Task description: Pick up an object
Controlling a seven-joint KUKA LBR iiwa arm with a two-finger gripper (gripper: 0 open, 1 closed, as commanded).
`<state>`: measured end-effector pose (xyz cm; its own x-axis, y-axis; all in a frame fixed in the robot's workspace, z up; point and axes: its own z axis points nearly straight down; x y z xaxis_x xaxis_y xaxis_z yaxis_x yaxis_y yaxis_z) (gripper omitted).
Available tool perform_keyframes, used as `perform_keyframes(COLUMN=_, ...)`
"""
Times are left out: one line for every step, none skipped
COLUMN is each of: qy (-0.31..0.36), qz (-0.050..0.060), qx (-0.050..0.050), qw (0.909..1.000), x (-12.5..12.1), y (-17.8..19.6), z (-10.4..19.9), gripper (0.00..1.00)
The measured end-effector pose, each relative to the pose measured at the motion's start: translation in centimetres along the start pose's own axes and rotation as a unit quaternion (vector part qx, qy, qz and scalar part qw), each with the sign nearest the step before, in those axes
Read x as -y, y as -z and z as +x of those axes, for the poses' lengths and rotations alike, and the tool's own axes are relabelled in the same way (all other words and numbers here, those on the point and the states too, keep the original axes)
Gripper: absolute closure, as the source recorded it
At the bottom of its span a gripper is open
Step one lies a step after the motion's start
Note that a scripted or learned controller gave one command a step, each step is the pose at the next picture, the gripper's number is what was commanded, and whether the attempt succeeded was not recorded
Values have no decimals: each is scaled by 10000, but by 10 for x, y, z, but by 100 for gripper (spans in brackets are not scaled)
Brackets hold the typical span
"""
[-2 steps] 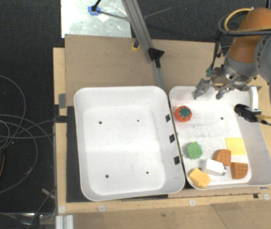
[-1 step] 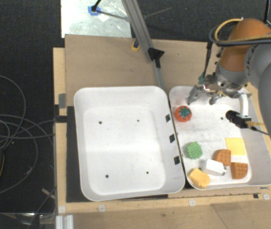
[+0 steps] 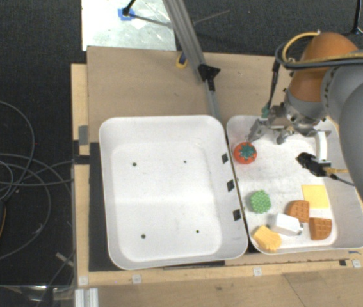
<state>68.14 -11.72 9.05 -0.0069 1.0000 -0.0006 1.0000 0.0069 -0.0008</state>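
While arm reaches into right bin [image 3: 360,235], gripper [image 3: 269,132] hangs near far edge, fingers spread, nothing between. Red-green ball [image 3: 245,153] just beside gripper; green ball [image 3: 260,201], waffles [image 3: 299,210] nearer front.

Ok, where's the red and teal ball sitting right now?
In the camera view, the red and teal ball lies in the right bin, at its left wall near the far end, below-left of the claw and above the green ball.
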Motion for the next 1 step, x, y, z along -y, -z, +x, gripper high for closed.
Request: perform_keyframes(qy=16, qz=-28, qx=8, qw=10000, x=-2, y=13, z=0, gripper=100)
